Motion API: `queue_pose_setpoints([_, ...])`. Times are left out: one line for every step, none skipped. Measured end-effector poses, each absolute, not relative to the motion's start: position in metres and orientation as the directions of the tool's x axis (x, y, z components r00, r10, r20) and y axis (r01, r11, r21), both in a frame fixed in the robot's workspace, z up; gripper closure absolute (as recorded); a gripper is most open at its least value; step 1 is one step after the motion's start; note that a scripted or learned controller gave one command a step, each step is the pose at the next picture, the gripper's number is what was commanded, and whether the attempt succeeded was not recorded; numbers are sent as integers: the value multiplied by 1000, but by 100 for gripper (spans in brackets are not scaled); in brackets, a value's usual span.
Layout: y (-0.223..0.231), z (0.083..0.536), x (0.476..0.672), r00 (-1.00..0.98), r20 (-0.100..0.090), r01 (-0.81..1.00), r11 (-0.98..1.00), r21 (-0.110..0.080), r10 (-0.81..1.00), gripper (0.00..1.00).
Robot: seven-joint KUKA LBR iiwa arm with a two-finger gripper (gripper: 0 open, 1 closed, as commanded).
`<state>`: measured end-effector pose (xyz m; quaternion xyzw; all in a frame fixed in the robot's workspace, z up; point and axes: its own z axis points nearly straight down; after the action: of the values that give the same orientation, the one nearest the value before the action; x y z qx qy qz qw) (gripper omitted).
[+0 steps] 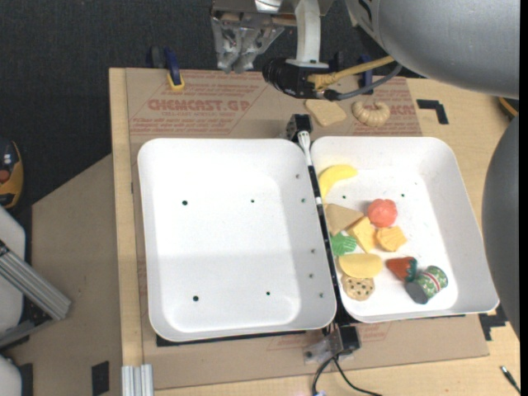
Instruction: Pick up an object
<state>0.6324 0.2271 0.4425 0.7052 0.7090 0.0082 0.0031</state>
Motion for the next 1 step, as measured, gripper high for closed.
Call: queue_pose_setpoints([225, 542, 582, -4, 6, 1000, 4, 14, 1000, 100])
